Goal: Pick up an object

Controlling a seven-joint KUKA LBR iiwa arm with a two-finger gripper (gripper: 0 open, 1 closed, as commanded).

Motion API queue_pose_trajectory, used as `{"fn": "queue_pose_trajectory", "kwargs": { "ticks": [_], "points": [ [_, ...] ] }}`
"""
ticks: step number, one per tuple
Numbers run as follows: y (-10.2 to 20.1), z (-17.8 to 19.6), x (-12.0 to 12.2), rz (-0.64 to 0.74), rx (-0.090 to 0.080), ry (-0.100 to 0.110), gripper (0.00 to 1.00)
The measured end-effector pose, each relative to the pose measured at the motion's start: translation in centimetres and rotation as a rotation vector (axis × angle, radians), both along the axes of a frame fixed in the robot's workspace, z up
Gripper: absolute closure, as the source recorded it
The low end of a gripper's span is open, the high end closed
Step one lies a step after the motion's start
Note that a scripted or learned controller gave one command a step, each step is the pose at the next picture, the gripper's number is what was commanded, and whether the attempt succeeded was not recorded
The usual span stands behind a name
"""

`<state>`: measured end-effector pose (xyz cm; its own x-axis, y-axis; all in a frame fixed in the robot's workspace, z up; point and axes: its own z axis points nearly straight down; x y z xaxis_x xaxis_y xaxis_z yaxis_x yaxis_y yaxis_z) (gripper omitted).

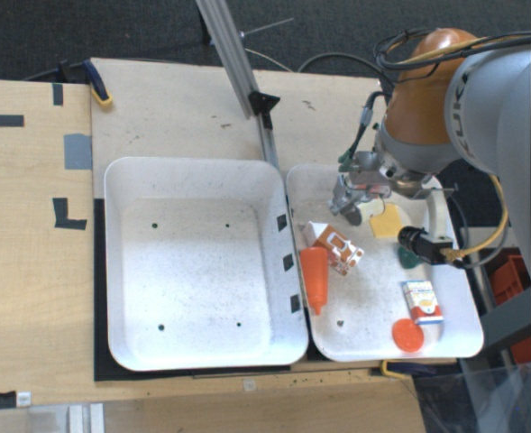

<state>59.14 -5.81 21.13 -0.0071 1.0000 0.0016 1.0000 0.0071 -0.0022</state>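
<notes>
Hovering over the right bin (pixel 477 327), my arm (pixel 481 88) has the pincer (pixel 348 201) low at the bin's upper left part. I cannot tell whether it is open or closed, or whether anything is in it. Just below it lies a small orange-and-white carton (pixel 337 247), with an orange carrot (pixel 315 278) beside that along the bin's left wall. A yellow block (pixel 386 221) sits just right of the pincer. Near the right wall is a dark green thing (pixel 407 253). At the lower right lie a red-and-white box (pixel 422 300) and an orange disc (pixel 407 335), close together. Left bin (pixel 193 260) sits on the tabletop (pixel 31 242).
</notes>
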Motion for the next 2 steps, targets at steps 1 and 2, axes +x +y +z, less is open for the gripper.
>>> {"fn": "queue_pose_trajectory", "kwargs": {
  "ticks": [1,2],
  "points": [
    [5.8,-0.3,0.5,0.001,0.0,0.0,1.0],
    [11.3,1.1,-0.9,0.001,0.001,-0.001,1.0]
  ]
}}
